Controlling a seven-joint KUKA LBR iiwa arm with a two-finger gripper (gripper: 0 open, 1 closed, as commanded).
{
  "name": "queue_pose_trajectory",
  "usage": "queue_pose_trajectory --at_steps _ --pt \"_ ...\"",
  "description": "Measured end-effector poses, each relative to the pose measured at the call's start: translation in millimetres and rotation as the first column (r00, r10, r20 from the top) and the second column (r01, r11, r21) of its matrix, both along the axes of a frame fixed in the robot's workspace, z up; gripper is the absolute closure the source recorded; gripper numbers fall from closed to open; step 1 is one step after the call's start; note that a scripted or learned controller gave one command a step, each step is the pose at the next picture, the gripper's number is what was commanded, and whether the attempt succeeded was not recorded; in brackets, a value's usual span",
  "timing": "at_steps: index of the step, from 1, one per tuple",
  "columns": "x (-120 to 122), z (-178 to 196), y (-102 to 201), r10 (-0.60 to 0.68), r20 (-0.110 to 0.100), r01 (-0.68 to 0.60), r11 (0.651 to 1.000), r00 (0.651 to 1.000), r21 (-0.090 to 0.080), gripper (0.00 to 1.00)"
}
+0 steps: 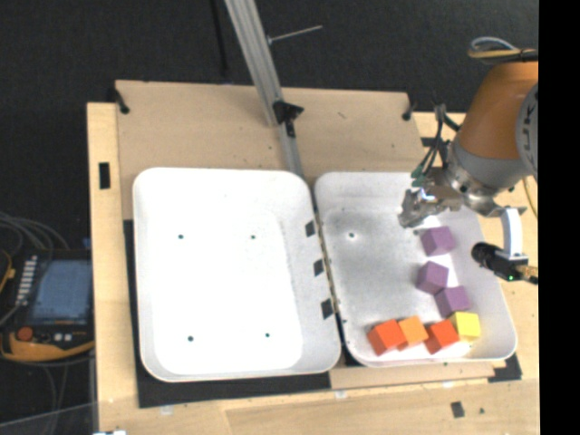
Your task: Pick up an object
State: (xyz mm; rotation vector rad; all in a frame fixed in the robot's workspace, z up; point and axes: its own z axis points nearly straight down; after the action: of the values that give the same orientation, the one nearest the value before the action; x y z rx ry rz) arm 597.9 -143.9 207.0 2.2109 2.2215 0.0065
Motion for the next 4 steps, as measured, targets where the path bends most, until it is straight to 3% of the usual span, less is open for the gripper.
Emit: queue_pose_trajectory --at_steps 1,3,4 --pt "1.4 44.2 -1.4 -0.002 -0.001 0.002 1.000 1.000 0.001 1.00" --pt "-20.7 57.1 110.9 0.003 -0.007 -0.003 1.000 1.000 0.005 1.00" --pt "-22.1 46.6 156.7 0.002 -0.009 -0.002 1.000 1.000 0.003 1.00"
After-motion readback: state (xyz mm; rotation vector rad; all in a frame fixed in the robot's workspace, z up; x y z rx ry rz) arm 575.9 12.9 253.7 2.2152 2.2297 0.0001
